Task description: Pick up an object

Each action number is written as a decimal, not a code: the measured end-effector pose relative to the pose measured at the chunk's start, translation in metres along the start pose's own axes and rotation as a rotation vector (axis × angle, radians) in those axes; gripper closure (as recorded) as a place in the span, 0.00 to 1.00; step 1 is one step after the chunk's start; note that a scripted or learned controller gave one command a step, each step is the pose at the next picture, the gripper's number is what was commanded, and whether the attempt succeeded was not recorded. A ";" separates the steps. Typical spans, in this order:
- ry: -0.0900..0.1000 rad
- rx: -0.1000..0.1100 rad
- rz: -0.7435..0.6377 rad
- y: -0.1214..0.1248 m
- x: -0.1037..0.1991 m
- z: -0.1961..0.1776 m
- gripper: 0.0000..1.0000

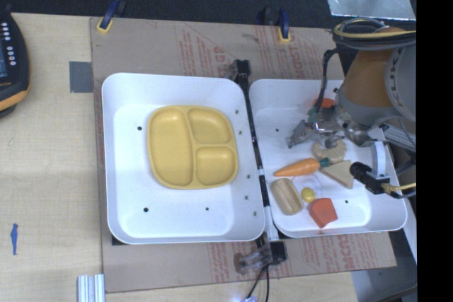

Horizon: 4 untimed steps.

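Fingers [301,135] look spread with nothing between them, so the gripper [311,131] hovers over the right bin [283,223]. Carrot [297,167] lies just nearer, beside a tan piece [330,150]. Approach seems underway; next comes descending and closing on one object.

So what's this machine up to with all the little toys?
A robot arm reaches into the right bin, its gripper low over a heap of toy food: a carrot, a wooden cylinder, a small yellow ball and a red block. Nothing looks lifted yet. The left bin holds a yellow divided plate.
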<state>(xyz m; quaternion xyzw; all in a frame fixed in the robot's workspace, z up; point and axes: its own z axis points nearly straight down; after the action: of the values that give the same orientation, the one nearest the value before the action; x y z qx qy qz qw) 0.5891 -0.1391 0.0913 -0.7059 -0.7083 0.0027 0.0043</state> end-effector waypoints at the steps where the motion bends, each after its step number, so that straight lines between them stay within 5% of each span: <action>1: -0.001 -0.002 0.008 -0.092 -0.058 0.000 0.00; 2: -0.003 -0.006 -0.003 -0.088 -0.056 -0.010 1.00; 3: -0.005 -0.013 0.002 -0.114 -0.073 -0.090 1.00; 4: -0.002 -0.012 -0.009 -0.032 -0.015 -0.060 1.00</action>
<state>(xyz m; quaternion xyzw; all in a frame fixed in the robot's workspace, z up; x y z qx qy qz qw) 0.5582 -0.1541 0.1520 -0.7026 -0.7115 -0.0007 -0.0007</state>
